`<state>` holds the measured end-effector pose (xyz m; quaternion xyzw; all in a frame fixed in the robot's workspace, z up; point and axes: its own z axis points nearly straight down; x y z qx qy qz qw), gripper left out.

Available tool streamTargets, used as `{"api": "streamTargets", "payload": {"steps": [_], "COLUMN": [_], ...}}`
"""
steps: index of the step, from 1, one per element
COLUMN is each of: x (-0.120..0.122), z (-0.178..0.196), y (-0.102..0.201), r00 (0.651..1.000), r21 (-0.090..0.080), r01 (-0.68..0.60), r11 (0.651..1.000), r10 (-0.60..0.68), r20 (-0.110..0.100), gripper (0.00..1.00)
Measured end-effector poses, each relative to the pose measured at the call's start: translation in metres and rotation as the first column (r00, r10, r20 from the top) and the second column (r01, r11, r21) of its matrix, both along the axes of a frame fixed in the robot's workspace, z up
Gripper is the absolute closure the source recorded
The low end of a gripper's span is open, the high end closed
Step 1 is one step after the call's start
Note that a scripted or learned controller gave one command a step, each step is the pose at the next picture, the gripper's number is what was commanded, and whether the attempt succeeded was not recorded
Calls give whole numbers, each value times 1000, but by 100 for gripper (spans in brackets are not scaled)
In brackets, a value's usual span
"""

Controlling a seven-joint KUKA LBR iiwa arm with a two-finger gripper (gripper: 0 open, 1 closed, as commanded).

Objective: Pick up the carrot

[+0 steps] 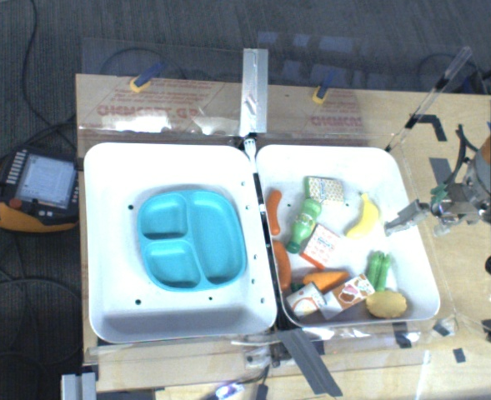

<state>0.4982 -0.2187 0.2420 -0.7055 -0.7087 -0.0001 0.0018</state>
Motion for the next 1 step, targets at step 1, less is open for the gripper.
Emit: {"api": "streamTargets", "payload": {"steps": [1], "x": [-13], "z": [60], "y": [-5], "r00": [996], "r21": [-4], "r01": [93], "r11": [996], "r10": [-93], "r20": [2], "gripper": [0]}}
